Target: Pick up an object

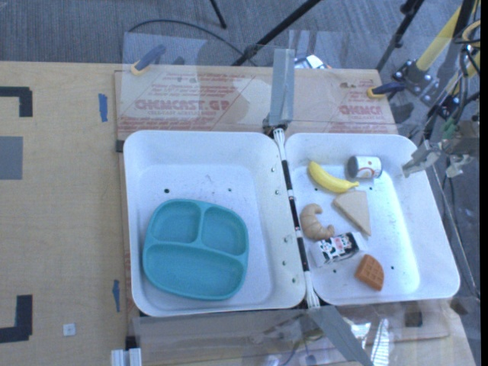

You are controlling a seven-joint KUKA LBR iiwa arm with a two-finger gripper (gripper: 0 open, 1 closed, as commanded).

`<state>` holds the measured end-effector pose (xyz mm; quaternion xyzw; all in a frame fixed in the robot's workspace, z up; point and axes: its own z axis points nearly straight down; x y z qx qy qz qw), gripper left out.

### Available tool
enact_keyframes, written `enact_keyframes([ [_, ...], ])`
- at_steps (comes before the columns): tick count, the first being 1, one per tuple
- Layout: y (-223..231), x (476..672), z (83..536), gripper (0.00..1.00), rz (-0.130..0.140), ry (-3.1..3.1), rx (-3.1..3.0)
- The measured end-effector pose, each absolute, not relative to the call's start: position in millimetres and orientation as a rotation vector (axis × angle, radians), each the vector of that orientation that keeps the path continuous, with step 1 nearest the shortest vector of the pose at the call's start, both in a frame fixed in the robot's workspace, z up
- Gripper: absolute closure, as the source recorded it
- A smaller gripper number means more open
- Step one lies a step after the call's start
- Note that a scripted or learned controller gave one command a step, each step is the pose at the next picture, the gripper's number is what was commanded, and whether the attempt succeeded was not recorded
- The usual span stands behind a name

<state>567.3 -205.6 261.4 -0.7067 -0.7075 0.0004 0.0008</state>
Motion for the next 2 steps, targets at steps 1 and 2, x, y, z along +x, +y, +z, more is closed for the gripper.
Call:
enact_keyframes([
  [1, -151, 636.9, 97, 0.0, 0.002, -2.111, -2.324],
  [2, -145, 650.3, 84, 0.0, 0.039, -2.143, -2.265],
])
